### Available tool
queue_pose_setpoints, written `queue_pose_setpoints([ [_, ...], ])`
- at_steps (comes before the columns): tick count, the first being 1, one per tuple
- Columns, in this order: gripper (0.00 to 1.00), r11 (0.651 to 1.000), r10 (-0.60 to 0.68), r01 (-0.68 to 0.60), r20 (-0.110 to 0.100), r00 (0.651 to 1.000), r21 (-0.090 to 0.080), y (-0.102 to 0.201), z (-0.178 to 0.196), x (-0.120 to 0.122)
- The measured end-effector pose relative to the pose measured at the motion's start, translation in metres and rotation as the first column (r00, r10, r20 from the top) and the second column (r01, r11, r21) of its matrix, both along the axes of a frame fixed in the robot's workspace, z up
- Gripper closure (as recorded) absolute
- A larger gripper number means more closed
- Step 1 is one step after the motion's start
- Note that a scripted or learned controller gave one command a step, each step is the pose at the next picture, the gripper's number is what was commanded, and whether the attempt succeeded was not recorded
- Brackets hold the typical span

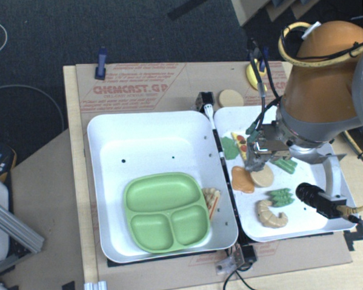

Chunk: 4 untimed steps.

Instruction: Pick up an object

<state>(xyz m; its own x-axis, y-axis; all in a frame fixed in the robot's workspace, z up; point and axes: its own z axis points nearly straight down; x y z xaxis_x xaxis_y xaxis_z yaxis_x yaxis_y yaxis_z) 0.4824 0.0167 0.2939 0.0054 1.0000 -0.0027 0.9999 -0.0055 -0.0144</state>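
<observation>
The right bin (307, 229) holds several toy foods. An orange slice (241, 179) lies beside a tan round piece (264, 178), with a croissant (271, 216) and a green bumpy piece (282, 195) nearer the front. A green leaf (229, 148), a red and white piece (241, 140) and a green block (287, 165) lie further back. My gripper (256, 160) hangs low in this bin, just above the orange slice and the tan piece. The wrist hides the bin's back right part.
In the left bin (104, 176) lies a green divided tray (167, 218), with a small pale fries-like toy (212, 200) at its right edge. A tan disc (230, 98) and a yellow thing (252, 76) lie behind the right bin. A blue clip (101, 64) is at the board's back left.
</observation>
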Motion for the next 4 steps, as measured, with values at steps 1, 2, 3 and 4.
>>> queue_pose_setpoints([
  [1, 1.0, 1.0, 0.011, -0.011, 0.005, 1.0, 0.004, 0.068, -0.053, -0.005],
  [2, 1.0, 1.0, 0.006, -0.006, 0.036, 0.999, 0.007, 0.053, 0.251, -0.003],
  [3, 1.0, 1.0, 0.002, -0.002, -0.003, 1.0, -0.001, 0.039, 0.072, -0.005],
  [4, 1.0, 1.0, 0.008, -0.008, -0.001, 1.0, 0.001, 0.081, -0.054, -0.006],
])
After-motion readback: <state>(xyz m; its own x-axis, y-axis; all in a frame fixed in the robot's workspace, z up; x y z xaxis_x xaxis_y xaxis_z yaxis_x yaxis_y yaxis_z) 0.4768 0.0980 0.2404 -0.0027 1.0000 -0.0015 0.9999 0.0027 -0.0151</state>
